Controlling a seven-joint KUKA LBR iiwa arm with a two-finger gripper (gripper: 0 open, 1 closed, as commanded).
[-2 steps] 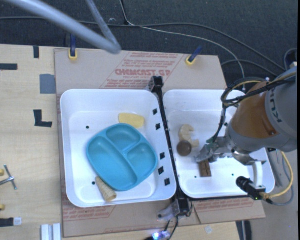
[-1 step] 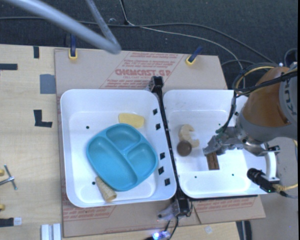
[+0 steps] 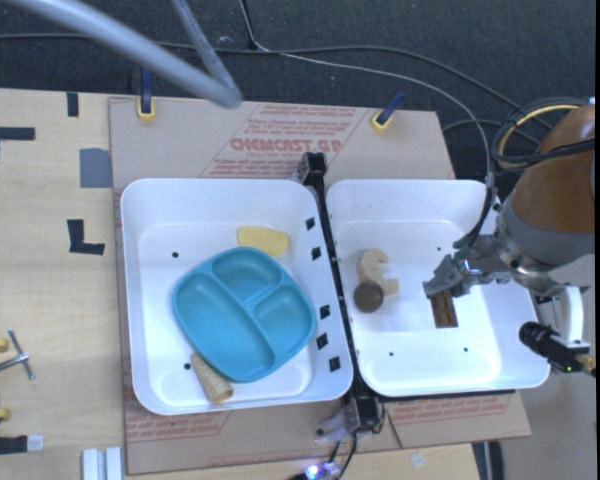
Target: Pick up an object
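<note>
Here, a smooth blue sectioned plate (image 3: 245,313) fills the left bin (image 3: 140,268); the pincer (image 3: 445,303), grip state unclear, angles down into the right bin (image 3: 480,368).

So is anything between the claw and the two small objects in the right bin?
Nothing visible. The claw hangs over the right bin, with bare white floor between it and the brown round piece and the tan curved piece beside it.
</note>
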